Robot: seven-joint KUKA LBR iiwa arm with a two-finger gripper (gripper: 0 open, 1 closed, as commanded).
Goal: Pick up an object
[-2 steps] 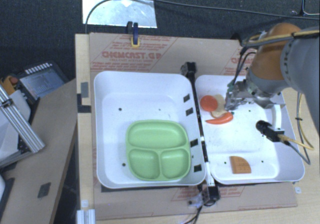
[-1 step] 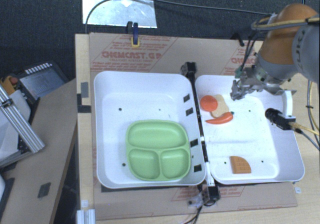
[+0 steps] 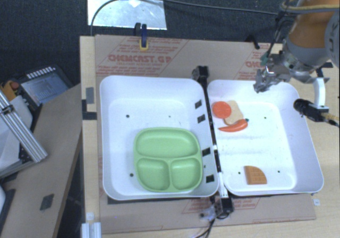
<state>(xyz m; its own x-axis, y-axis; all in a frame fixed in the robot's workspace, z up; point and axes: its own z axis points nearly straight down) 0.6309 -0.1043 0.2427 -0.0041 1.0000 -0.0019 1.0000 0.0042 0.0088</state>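
Start at your left: the left bin carries a green divided plate lying flat toward its near edge, open side up. It sits low and wide with a thin rim, so it looks to me like the harder thing for a two-finger grip to take.

Moving right, past the black clips along the seam where the two bins meet, the right bin holds the small pieces. Near its left wall you have a cluster: a round red slice, a pale tan piece touching it, and a red chili pepper lying across the tan piece's lower edge. Because these three touch, a grab there may catch more than one or nudge the others aside. Well apart, near the bin's front edge, a brown wedge lies alone, which in my judgement makes it the cleanest candidate.

Farther right, the gripper hangs over the far edge of the right bin, apart from every object, with nothing between its fingers. You cannot tell from here whether they are spread or closed; the tips are too small and dark. I judge the pick not yet begun: the arm must travel toward you and descend.
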